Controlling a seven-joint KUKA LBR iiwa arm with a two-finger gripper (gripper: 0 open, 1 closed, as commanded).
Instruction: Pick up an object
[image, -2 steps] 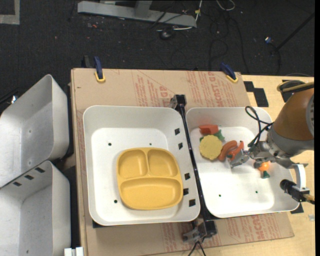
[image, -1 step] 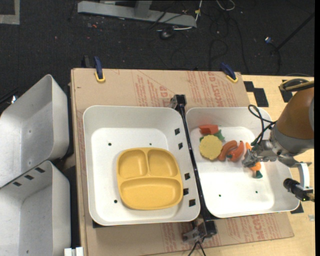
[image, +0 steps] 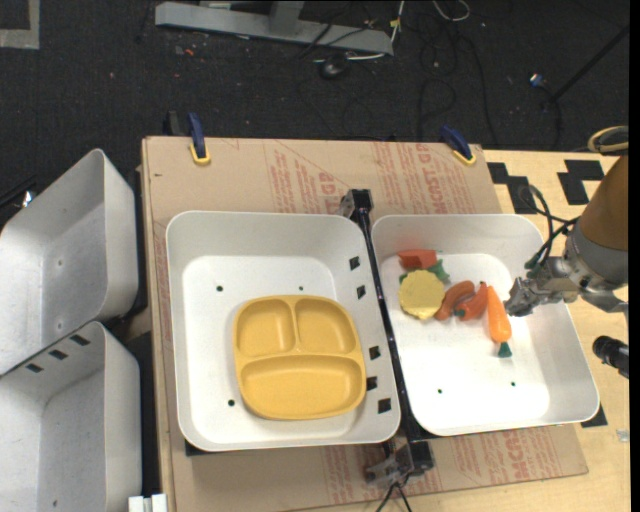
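The right bin (image: 530, 395) holds a small cluster of toy food: a red piece (image: 417, 259) at the back, a yellow round piece (image: 421, 295), a reddish-brown sausage-like piece (image: 459, 298) and an orange carrot (image: 496, 316) with a green tip. My gripper (image: 522, 297) hangs just right of the carrot, low over the bin's right half. Nothing is visibly held between its fingers.
The left bin (image: 200, 260) holds a yellow compartment tray (image: 298, 357). A black divider (image: 378, 300) runs between the bins. Two white spare bins (image: 60, 290) sit off the bench at the left. The arm's orange band (image: 612, 215) stands over the bench's right edge.
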